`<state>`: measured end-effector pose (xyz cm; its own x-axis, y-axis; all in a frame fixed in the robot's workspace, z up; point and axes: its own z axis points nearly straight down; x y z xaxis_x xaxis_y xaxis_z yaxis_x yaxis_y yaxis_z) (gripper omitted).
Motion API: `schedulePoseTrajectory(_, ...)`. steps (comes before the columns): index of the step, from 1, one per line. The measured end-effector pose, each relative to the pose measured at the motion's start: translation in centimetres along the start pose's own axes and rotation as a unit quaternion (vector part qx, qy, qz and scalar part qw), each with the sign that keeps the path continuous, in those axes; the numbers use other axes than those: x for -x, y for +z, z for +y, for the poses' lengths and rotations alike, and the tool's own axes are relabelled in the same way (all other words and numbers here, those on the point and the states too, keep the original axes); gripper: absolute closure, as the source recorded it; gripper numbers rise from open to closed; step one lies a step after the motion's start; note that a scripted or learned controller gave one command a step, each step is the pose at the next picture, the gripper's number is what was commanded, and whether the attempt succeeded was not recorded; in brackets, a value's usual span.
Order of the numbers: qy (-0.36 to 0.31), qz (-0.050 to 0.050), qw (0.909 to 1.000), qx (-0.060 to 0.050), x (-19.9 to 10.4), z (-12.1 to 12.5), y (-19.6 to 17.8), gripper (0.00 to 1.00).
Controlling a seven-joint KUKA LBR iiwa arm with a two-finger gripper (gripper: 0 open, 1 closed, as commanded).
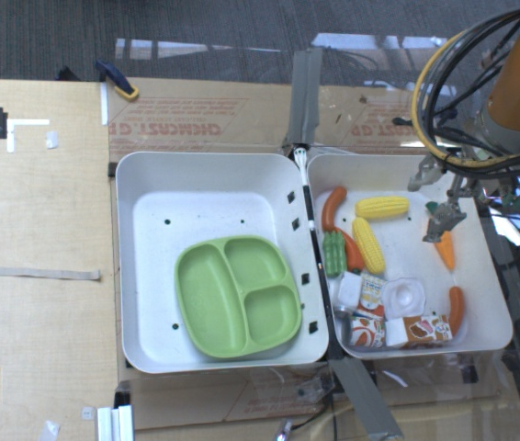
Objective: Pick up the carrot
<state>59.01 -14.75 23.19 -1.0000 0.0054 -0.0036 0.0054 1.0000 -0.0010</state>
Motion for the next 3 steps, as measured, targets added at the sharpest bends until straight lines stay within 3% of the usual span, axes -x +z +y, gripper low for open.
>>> schedulePoseTrajectory(1, 0.098, 0.0, 0.9952, 0.0, 3.1, -3.7, 6.8, 0.0)
schedulePoseTrajectory(2, 0.121, -0.001, 0.9926, -0.001, 1.7, -5.7, 13.9, 0.0)
schedulePoseTrajectory(3, 0.119, -0.004, 0.9929, -0.002, 2.0, -5.6, 12.8, 1.0)
